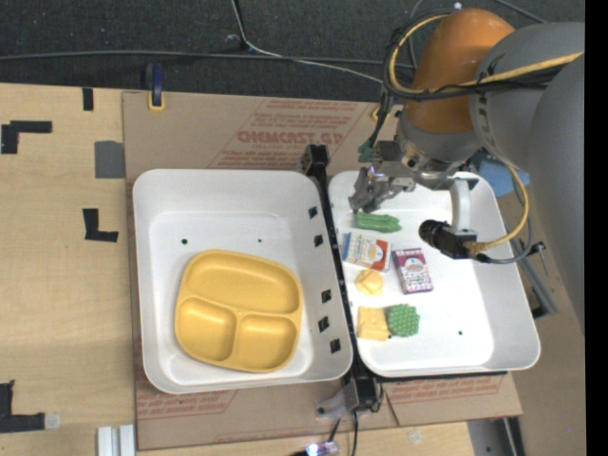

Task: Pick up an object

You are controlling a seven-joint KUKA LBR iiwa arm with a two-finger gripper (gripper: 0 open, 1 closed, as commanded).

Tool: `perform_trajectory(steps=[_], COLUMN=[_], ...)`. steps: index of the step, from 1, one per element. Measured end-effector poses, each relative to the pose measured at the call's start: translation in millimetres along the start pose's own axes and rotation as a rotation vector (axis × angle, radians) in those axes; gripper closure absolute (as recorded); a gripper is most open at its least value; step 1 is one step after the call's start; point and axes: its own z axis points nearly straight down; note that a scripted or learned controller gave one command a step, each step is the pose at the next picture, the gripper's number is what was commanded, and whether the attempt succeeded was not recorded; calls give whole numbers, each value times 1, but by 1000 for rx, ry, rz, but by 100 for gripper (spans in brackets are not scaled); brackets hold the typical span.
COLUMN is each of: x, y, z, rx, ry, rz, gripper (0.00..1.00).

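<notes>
My gripper hangs over the far left part of the right bin, just above a green toy vegetable. Its fingers point down toward that green piece, with nothing visibly held between them. Nearer the camera lie a small white and red packet, a maroon box, a small yellow piece, a yellow block and a green knobbly piece.
The left bin holds a yellow divided tray. A black divider runs between the two bins. The arm's orange band and grey body rise at the top right, with cables looping beside the right bin.
</notes>
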Motion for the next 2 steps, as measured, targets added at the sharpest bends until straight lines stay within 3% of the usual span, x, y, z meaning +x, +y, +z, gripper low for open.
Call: perform_trajectory(steps=[1, 2], x=[55, 102], y=[-5, -25], z=[-2, -12], rx=[-1, -1], ry=[0, 0], rz=[-2, -1], gripper=[100, 100])
